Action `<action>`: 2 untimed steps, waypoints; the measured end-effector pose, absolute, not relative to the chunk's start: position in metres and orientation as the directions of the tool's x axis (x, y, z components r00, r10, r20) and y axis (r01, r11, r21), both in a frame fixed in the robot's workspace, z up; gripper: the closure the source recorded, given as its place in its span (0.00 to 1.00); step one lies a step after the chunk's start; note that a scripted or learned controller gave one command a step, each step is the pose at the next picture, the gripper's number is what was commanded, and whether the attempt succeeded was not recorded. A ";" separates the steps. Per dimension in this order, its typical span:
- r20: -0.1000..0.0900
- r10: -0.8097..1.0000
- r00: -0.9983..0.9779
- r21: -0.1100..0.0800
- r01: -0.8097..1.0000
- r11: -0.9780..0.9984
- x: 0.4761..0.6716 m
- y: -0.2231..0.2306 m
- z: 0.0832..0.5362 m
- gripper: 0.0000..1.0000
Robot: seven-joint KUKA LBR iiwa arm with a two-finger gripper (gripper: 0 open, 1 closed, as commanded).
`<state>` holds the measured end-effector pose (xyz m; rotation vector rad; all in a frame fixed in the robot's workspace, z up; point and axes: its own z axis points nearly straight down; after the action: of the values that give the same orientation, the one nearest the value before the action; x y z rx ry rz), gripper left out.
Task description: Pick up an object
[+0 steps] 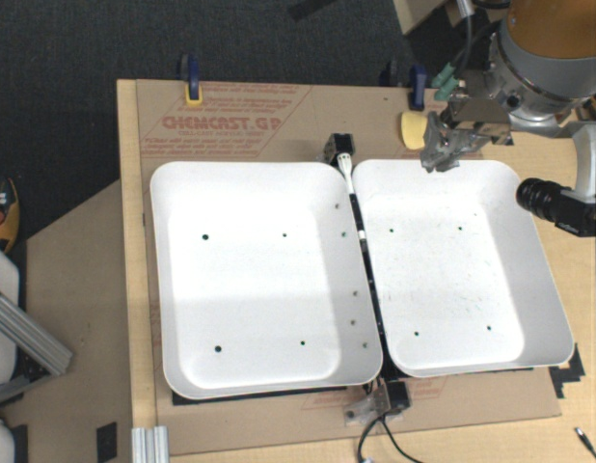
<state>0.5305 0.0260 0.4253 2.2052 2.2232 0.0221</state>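
Gripper [441,157] at 12 o'clock rim of right bin [529,355], nothing seen between fingers; open or closed: cannot tell. Pale yellow object [411,129] outside bin, just 10 o'clock of gripper. Pickup not yet done; grasp and lift remain.

Two white bins sit side by side on the table [230,123]: the left bin [250,278] and the right bin [457,268], their inner rims touching. The arm [549,37] reaches in at the table's far right corner, with the gripper [441,154] over the right bin's far rim. A small yellow object [413,129] lies on the table just beyond that rim, beside the gripper.
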 end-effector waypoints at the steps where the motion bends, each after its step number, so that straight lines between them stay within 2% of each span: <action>1: 0.000 1.000 -0.003 -0.012 1.000 0.003 0.570 0.049 0.309 1.00; 2: 0.000 1.000 -0.003 0.001 1.000 0.003 0.609 0.072 0.282 1.00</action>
<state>0.6093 0.0716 0.2817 2.2179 2.2238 0.0005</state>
